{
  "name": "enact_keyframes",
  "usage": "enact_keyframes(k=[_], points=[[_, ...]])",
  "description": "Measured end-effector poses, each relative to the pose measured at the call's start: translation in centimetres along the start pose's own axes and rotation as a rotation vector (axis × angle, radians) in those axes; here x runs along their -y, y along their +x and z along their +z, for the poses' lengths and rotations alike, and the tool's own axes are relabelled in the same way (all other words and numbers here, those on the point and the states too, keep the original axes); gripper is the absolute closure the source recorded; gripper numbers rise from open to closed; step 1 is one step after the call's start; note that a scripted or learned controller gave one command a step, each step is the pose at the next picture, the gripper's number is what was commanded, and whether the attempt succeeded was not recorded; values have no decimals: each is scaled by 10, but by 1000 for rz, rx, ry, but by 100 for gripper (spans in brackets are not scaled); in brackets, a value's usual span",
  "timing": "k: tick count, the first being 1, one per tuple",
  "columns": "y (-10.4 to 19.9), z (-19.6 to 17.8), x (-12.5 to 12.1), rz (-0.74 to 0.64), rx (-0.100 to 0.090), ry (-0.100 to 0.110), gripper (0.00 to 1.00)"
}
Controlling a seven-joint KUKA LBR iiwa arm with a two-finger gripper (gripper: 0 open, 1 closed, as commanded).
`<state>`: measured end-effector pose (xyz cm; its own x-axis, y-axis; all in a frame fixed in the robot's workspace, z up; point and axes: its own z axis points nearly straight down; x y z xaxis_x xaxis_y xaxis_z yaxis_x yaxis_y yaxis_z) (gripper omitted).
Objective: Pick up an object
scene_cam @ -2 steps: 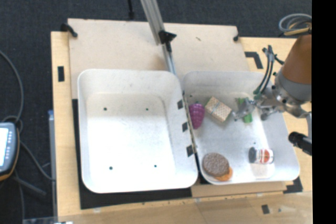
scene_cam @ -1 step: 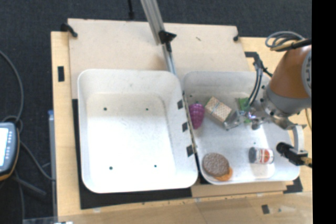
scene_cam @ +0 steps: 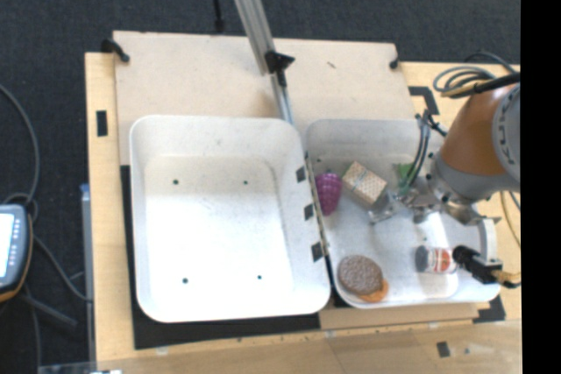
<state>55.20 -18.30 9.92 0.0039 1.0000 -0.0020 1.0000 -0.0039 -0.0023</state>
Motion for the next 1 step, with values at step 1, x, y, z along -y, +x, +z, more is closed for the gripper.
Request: enact_keyframes(k=[1], points=[[-1,-13,-2,6,0,-7,100]])
